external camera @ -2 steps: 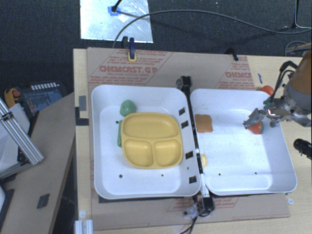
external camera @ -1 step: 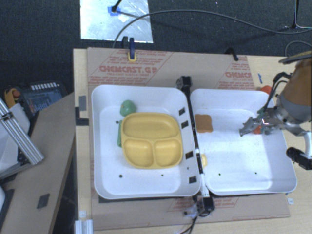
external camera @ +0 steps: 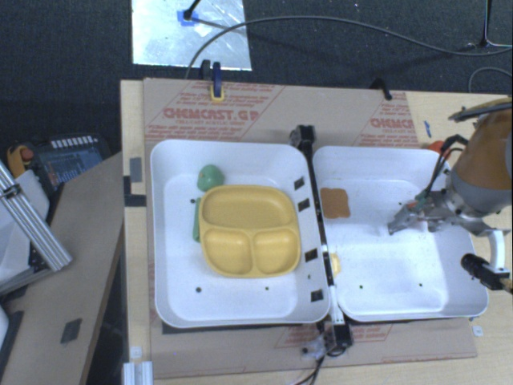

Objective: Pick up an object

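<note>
Your gripper (external camera: 398,224) sits low in the right bin (external camera: 385,307); you cannot tell its opening or any hold. The brown square (external camera: 335,203) lies at its nine o'clock, apart.

**Surroundings.** A right-hand white bin (external camera: 377,157) is lying beneath the gripper (external camera: 398,224). A second white bin (external camera: 172,299) is sitting well to the view-left of it, the two meeting at a black hinged strip (external camera: 313,215). A cardboard sheet (external camera: 337,107) with red lettering is lying under both bins. A blue-and-yellow clamp (external camera: 216,83) is gripping the sheet's far edge, up and left of the gripper. Farther off that way, a shiny metal plate (external camera: 188,22) is resting on the dark floor (external camera: 64,54). An aluminium bar (external camera: 32,223) and a keypad device (external camera: 68,163) are lying at far view-left.
</note>
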`<state>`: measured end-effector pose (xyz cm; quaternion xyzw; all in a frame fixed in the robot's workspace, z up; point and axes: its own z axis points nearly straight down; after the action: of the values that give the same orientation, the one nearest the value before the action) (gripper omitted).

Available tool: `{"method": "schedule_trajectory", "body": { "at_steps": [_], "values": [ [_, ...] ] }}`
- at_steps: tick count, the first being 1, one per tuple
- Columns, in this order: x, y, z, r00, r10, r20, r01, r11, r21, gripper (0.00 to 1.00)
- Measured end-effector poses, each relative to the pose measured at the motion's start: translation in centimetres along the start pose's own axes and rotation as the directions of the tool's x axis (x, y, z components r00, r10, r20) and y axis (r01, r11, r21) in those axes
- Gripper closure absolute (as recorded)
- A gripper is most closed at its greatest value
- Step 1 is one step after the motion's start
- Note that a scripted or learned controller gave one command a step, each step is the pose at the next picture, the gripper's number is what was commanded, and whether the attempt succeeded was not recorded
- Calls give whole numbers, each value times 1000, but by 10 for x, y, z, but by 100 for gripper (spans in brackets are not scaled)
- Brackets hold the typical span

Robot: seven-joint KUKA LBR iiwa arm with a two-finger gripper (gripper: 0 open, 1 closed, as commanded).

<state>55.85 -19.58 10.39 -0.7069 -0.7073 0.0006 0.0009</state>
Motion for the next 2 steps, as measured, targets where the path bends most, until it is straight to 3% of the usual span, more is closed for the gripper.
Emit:
{"method": "schedule_trajectory", "body": {
  "at_steps": [1, 2],
  "values": [
    [0, 1, 20, 1000, 0, 0, 0, 1000, -2, 0],
    [0, 2, 8, 1000, 0, 2, 0, 1000, -6, 100]
  ]
}}
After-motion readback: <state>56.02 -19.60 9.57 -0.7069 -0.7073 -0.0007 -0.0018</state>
